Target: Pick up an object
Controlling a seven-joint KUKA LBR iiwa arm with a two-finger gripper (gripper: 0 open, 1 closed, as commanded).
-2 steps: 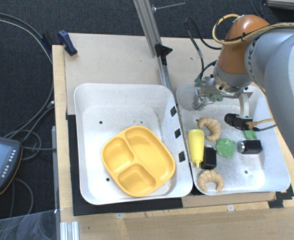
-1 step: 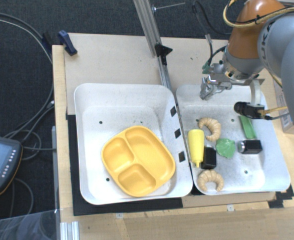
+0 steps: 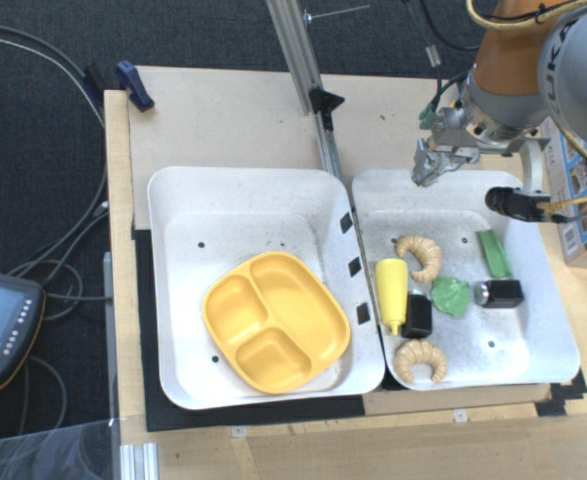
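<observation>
The gripper (image 3: pixel 428 171) hovers above the right bin's (image 3: pixel 563 313) far edge — grip state unclear — croissant (image 3: pixel 420 255) just below it.

A robotics lab: bench (image 3: pixel 233 128) with bins (image 3: pixel 173 198), loose cables (image 3: pixel 33 78), mounting pole (image 3: pixel 288 28).

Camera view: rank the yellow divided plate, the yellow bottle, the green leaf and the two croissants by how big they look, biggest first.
1. yellow divided plate, by far the largest
2. yellow bottle
3. upper croissant and lower croissant: too alike to rank
4. green leaf, close to the croissants, perhaps slightly smaller
</observation>
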